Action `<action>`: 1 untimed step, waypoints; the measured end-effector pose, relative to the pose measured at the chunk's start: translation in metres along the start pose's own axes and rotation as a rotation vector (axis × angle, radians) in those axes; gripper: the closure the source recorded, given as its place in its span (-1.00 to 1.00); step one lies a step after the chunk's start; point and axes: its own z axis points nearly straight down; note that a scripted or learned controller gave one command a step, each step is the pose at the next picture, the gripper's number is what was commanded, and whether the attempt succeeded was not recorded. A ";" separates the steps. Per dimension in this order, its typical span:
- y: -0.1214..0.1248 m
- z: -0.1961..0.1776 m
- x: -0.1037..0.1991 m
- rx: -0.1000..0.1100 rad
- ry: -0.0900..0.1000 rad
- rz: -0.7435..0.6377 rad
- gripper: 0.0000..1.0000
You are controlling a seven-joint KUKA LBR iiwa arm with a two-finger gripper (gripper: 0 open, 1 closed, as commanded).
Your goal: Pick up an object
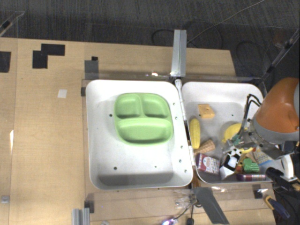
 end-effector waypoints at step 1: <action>0.045 0.024 -0.001 -0.008 -0.001 0.170 1.00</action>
